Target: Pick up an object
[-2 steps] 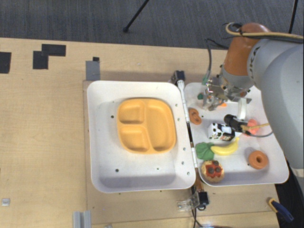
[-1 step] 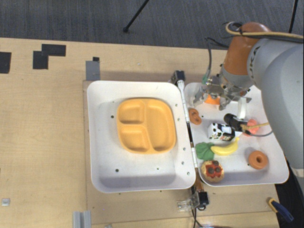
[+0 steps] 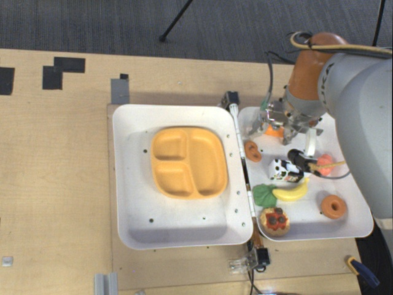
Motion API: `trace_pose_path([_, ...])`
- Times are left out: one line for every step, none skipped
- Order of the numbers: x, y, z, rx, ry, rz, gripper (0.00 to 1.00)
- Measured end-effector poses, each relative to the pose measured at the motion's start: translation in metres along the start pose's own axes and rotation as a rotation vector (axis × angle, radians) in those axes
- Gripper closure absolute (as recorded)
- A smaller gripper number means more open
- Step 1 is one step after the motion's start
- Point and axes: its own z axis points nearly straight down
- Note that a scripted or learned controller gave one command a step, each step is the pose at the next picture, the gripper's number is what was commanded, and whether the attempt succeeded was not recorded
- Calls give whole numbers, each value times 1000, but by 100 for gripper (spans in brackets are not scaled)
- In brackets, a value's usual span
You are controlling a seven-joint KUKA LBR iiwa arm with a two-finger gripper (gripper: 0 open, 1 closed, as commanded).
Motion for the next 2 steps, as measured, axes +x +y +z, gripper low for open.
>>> trace_pose_path([1,-1,-10,9,1,-3,100])
trace_pose_path([1,0,-11,-1,0,-4,0])
